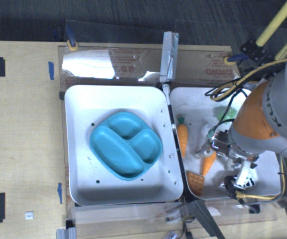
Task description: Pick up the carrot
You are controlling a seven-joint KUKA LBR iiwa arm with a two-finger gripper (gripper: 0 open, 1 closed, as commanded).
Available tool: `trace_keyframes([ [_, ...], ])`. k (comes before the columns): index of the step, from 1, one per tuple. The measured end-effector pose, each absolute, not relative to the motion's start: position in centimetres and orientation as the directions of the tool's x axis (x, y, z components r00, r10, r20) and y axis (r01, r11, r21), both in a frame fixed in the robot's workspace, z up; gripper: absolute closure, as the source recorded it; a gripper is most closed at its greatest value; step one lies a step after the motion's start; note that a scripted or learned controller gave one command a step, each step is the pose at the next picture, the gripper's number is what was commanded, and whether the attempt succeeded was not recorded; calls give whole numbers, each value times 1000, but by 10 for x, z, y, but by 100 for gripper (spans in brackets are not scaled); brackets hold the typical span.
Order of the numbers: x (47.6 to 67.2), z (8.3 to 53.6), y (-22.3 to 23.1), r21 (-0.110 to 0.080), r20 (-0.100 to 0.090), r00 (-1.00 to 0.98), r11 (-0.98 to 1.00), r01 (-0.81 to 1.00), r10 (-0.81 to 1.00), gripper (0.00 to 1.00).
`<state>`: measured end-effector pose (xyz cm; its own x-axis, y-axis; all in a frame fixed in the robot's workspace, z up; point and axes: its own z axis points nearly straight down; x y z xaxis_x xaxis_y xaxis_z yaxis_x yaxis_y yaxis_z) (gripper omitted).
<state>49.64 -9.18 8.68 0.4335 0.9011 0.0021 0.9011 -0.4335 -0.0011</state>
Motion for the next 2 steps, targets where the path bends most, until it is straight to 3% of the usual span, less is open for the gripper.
trace_keyframes([
  [1,497,98,-92,2,2,433,-433,902,902,100],
  [2,524,210,-54,2,0,118,-118,993,993,100],
])
